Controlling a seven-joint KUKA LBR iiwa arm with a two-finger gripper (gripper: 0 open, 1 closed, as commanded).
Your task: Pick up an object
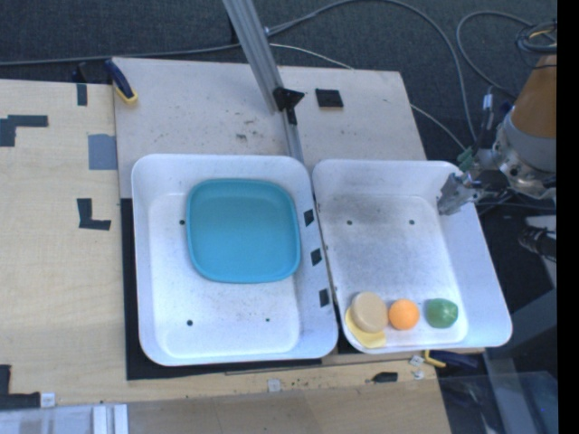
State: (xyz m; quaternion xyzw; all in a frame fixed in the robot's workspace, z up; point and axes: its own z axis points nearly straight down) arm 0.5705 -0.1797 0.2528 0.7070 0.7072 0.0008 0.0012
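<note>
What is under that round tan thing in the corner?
A yellow piece peeks out beneath the round tan thing in the right bin. Most of it is covered, so its full shape can't be seen.

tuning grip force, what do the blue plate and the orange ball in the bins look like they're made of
Blue plate: likely plastic, with an even flat colour, a soft sheen and rounded moulded corners. Orange ball: probably plastic or rubber, judging by its uniform bright colour and small highlight; too small to tell whether it is hard or soft.
</note>
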